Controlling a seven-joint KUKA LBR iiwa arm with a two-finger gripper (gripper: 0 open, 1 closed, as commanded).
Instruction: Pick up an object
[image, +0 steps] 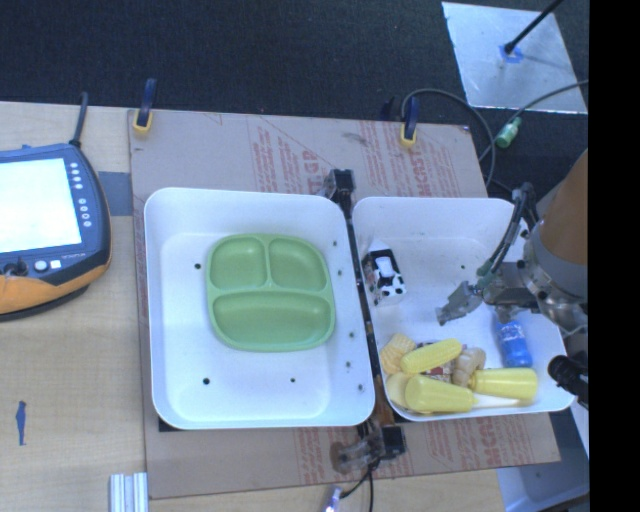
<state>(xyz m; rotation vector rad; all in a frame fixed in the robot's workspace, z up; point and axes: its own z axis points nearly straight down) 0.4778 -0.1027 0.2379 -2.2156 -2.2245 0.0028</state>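
My gripper (458, 303) hangs low over the middle of the right bin (430, 222), reaching in from the right edge. A small blue bottle (514, 342) lies just right of and below it. Along the bin's front lie several yellow toy foods: a corn cob (431, 355), a banana-like piece (437, 396) and a yellow cylinder (505, 381), with a tan piece (467, 366) between them. A black-and-white toy (383, 275) stands by the bin's left wall, well left of the gripper. I see nothing held in the gripper.
The left bin (180, 390) holds a green divided plate (270, 293). A tablet-like pendant (45, 225) rests on the bench at far left. Clamps and cables sit at the bins' back and front edges.
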